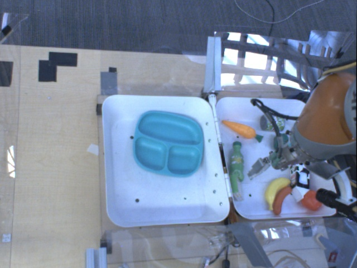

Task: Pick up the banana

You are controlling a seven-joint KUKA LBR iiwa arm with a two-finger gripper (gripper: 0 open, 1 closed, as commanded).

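Lying near the front edge of the right bin (245,208), the banana (275,189) curves upward with a reddish sausage-shaped toy (281,199) pressed along its lower right side. I see a small red piece (311,200) just right of that, and a black-and-white item (302,177) just above it, close to the arm.

From my seat the gripper (260,167) hangs up and to the left of the banana, near it but apart from it, over bare bin floor. Its grey fingers (255,169) point toward the left. I can make out nothing between them, but I cannot tell whether they are spread or pressed together. The arm's orange band (326,113) bulks in from the right, covering the far right part of that bin.

Left of the gripper a green bottle (237,166) lies lengthwise by the wall between the bins. Above it sits a carrot (240,129), tilted, with its green end toward the right.

In the left bin (120,205) I have a blue divided plate (168,143), roughly in the middle, with three compartments.
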